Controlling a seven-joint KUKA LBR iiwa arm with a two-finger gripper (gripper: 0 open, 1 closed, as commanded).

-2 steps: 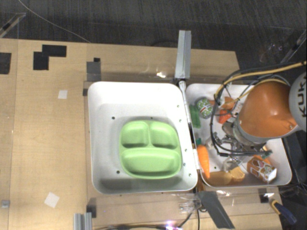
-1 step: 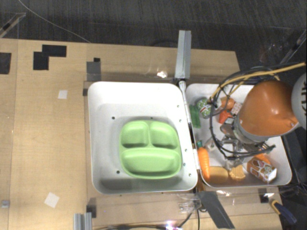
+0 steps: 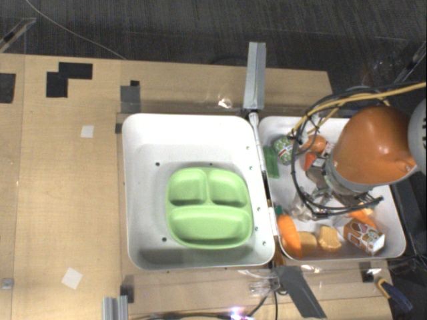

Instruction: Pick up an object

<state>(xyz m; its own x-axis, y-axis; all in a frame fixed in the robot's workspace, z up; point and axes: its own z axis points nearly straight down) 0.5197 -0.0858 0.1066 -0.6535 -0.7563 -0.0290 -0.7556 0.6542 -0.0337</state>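
Reaching in from the right of the frame, the arm hangs over the right bin, its orange band covering most of that bin's upper middle. The gripper sits below the band among looped black and yellow cables, and whether it is apart or together cannot be told from this angle.

Room to move is tight in the right bin: the arm and cables fill the centre, and the objects crowd the lower and left edges. A carrot lies against the lower left wall, with two tan pieces just beside it and a small red and white carton at the lower right. A green packet rests along the left wall, near a round green and white item partly hidden by cables. Small orange bits show beside the wrist.

The left bin offers far more open floor. A green divided tray sits in its lower middle, with bare white margin on every side, widest toward the upper left. A grey metal post stands at the top between the two bins, on the wooden bench.
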